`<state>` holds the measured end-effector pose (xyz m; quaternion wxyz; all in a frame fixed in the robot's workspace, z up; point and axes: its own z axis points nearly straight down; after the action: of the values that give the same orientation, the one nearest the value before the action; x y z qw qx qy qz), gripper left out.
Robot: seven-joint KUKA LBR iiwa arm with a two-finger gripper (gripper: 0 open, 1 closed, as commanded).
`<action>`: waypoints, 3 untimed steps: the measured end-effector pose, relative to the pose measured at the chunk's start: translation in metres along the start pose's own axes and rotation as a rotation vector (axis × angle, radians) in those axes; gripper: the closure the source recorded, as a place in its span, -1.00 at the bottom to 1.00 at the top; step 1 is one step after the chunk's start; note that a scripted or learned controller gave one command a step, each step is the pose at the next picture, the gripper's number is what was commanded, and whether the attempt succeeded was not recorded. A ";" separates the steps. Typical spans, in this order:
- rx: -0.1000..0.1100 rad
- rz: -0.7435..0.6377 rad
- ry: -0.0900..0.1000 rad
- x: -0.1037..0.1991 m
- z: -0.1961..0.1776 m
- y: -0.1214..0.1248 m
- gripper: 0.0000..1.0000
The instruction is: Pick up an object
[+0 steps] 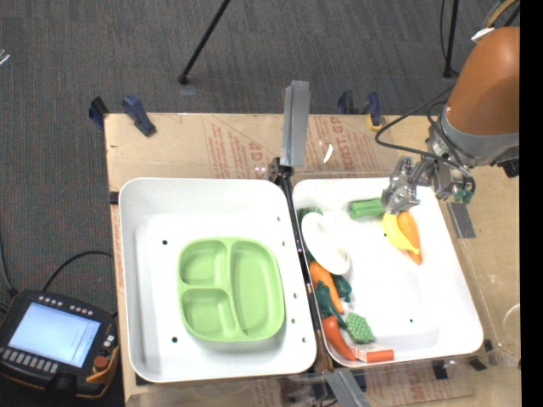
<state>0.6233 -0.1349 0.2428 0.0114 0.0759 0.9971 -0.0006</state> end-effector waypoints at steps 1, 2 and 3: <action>-0.004 -0.168 0.024 0.032 0.156 -0.011 1.00; -0.002 -0.107 0.025 0.125 0.153 -0.077 1.00; -0.003 -0.109 0.023 0.124 0.153 -0.076 -1.00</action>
<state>0.4926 -0.1917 0.0871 -0.0002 0.0216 0.9998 0.0010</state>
